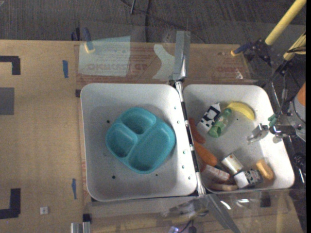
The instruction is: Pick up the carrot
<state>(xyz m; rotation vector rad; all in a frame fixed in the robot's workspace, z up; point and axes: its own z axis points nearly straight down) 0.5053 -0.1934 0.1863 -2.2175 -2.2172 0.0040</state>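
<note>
Gripper (265, 131) over right bin (278, 111), near its right wall; it holds nothing.
Can't tell if it's apart or together. Carrot (205, 154) lies against the bin's left wall, well apart from gripper. Teal tray (141, 140) sits in left bin (97, 101).

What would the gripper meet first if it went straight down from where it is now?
Probably bare floor of the right bin: the gripper hangs over an open patch, with the carrot well off to the side. Its height is unclear.

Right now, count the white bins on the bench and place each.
2. The left bin holds a teal divided plate; the right bin holds the carrot and other small items.
</note>
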